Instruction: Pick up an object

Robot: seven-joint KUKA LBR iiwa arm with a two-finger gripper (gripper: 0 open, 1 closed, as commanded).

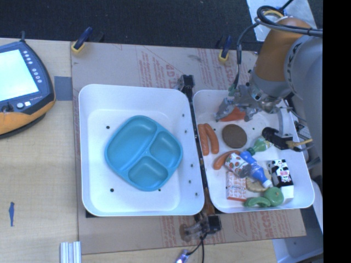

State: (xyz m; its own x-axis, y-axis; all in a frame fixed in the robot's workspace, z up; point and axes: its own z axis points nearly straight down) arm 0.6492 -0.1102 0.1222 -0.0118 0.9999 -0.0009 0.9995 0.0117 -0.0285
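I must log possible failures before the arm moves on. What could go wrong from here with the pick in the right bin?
1. The gripper sits low at an orange piece near the right bin back wall; it could scrape that wall.
2. The toys are crowded: the blue bottle lies across the carton, so a pick there may drag neighbours.

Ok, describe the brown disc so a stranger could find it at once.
Look in the right bin, toward its upper middle. The brown disc lies flat just right of two sausages. It is the one round, dark brown thing there.
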